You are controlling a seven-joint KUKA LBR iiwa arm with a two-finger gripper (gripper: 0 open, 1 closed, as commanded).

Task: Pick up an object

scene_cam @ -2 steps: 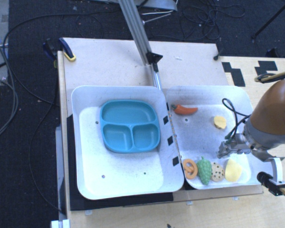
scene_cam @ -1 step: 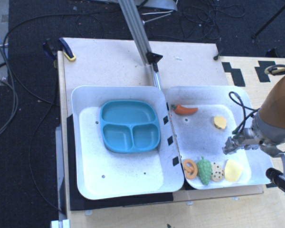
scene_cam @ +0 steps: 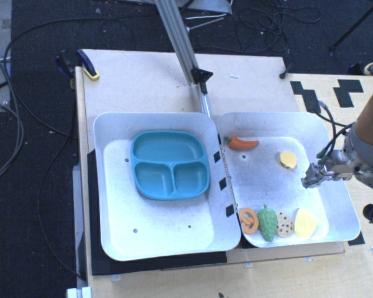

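Hand (scene_cam: 312,179) hovers just beside yellow piece (scene_cam: 288,160).

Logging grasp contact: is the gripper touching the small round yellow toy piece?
Apart. The camera view shows bare white bin floor between the gripper and the yellow piece.

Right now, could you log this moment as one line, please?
gripper: above right bin, holds nothing | carrot: far edge | blue tray: left bin
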